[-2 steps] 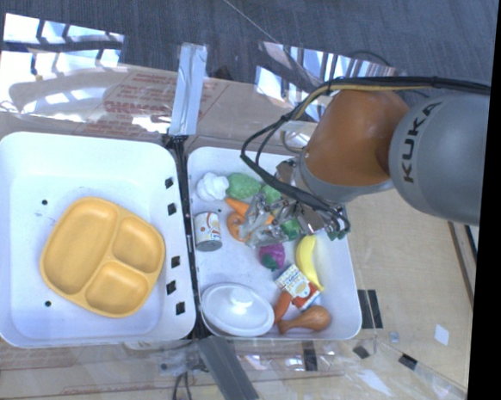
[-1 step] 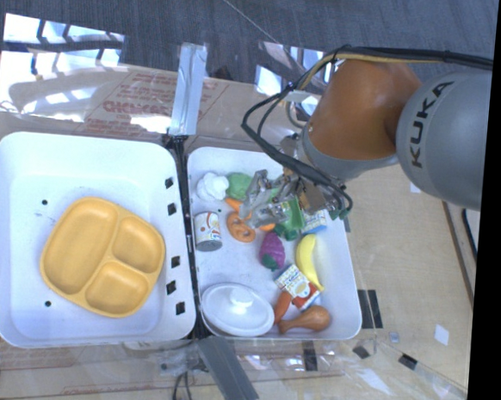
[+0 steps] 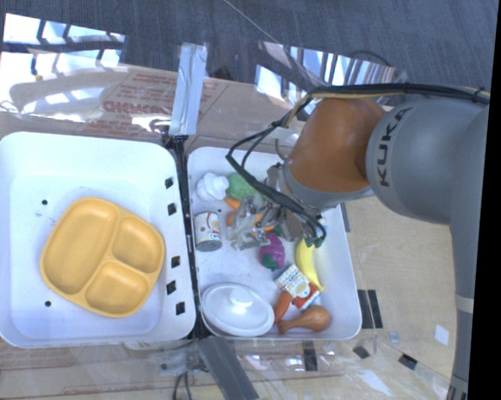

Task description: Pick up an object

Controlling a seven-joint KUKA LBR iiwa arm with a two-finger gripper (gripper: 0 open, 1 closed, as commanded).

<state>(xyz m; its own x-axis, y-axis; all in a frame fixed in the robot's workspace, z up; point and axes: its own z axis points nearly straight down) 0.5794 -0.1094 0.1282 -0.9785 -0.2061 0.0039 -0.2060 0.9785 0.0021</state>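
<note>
Camera view: gripper (image 3: 250, 223) low in rt bin (image 3: 348, 280), purple toy (image 3: 272, 254) just beside; finger state unclear.

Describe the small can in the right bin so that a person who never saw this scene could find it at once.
Look at the right bin, the one the gripper reaches into. At its left wall, below the white cauliflower-like piece and above the round white lidded dish, stands the small can. It alone is a cylinder with a printed label.
</note>
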